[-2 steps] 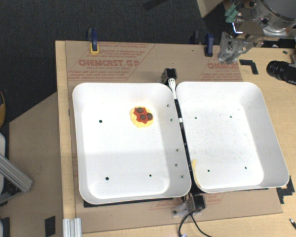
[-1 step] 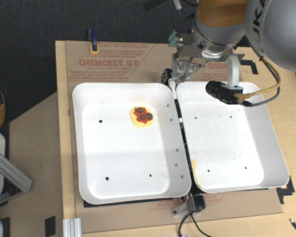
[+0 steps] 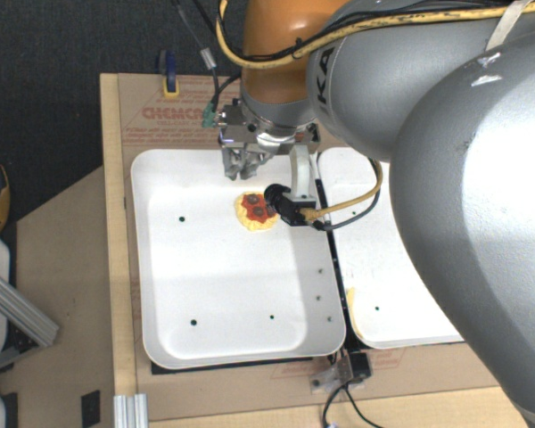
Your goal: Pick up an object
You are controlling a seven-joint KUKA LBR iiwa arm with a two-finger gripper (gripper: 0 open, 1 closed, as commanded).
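A small yellow object with red and brown marks [image 3: 255, 211] lies on the floor of the left bin [image 3: 214, 301], toward its far right part. My gripper [image 3: 242, 168] hangs just above and to the left of it, near the bin's far wall. Its fingertips [image 3: 235, 166] are close together with nothing between them. The yellow object lies apart from the fingers, just below and to the right of them.
The right bin [image 3: 401, 275] lies beside the left one, largely covered by my grey arm [image 3: 446, 132]. A black cable fitting [image 3: 290, 205] with a yellow cable sits just right of the yellow object. A blue clamp [image 3: 169, 71] stands on the board at the back.
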